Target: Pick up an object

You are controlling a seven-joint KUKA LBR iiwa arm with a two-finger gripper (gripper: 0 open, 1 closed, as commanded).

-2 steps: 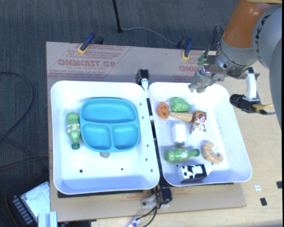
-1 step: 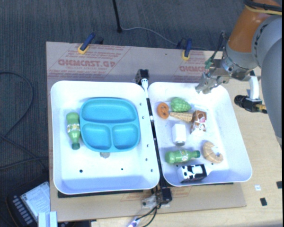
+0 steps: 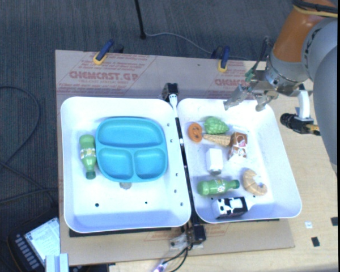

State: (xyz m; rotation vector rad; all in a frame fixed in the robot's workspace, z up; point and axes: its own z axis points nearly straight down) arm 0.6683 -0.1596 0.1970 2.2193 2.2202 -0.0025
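Observation:
My gripper (image 3: 248,100) hangs over the far edge of the right bin (image 3: 277,146), its two fingers spread open with nothing between them. Below it in that bin lie a green leafy toy (image 3: 215,123), an orange round piece (image 3: 195,131), a cone-shaped piece (image 3: 214,140), a brown packet (image 3: 238,144), a white cylinder (image 3: 215,161), a croissant (image 3: 254,182), a green bottle (image 3: 217,186) and a black-and-white carton (image 3: 232,206). The gripper touches none of them.
The left bin (image 3: 79,203) holds a blue divided tray (image 3: 131,149) and a second green bottle (image 3: 88,155) beside it. A black clamp (image 3: 170,90) sits between the bins at the back. Yellow-blue clips (image 3: 104,51) hold the cardboard base.

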